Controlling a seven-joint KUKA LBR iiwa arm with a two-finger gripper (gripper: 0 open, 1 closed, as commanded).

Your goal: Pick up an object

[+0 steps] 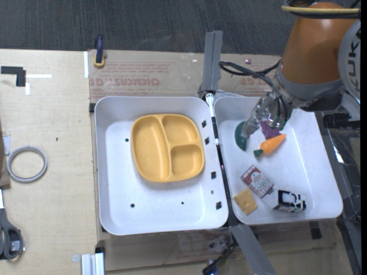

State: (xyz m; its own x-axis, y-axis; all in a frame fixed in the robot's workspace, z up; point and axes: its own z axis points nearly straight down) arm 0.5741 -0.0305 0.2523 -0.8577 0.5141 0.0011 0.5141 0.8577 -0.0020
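Observation:
My gripper (265,122) hangs over the back left part of the right bin (321,171), its fingers spread open. A small purple object (269,130) lies just under the fingertips, partly hidden by them. A dark green object (241,136) sits to its left, beside the left finger. An orange carrot-shaped toy (271,144) lies just in front of the purple object. Nearer the front of this bin are a red and white packet (256,181), a yellow cracker-like piece (245,201) and a black and white box (291,201).
The left bin (109,182) holds a yellow divided plate (168,147). On the bench to the left lie a grey tape ring (26,164) and scissors (8,242). The arm's orange band (315,39) rises above the right bin's back edge.

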